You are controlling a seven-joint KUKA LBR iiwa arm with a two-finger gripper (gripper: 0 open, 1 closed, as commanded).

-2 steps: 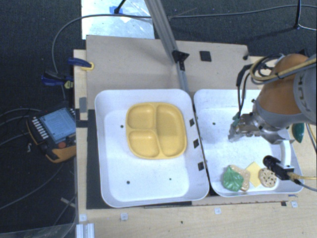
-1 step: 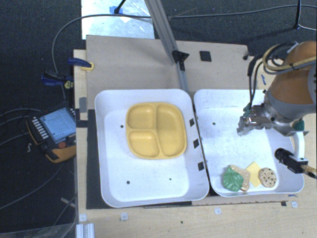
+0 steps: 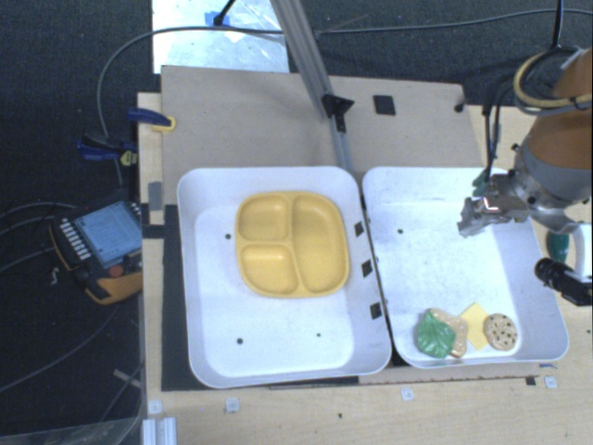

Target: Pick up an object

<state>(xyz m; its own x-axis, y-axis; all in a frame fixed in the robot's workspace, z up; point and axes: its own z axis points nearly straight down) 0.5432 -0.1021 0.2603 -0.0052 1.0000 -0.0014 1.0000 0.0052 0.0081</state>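
In the right bin (image 3: 435,258), near its front edge, lie a green leaf-like piece (image 3: 432,335), a tan piece (image 3: 458,334) against it, a yellow cheese wedge (image 3: 474,324) and a round speckled cookie (image 3: 500,331). My gripper (image 3: 482,213) hangs over the right bin's upper right part, well behind these objects, on the grey arm with its orange band (image 3: 556,123). I see nothing between its fingers.
A yellow three-compartment plate (image 3: 292,244) rests in the left bin (image 3: 218,332). A grey pole (image 3: 310,58) slants in from the top toward the gap between the bins. Cables and a handheld pendant (image 3: 100,244) lie off the bench at left.
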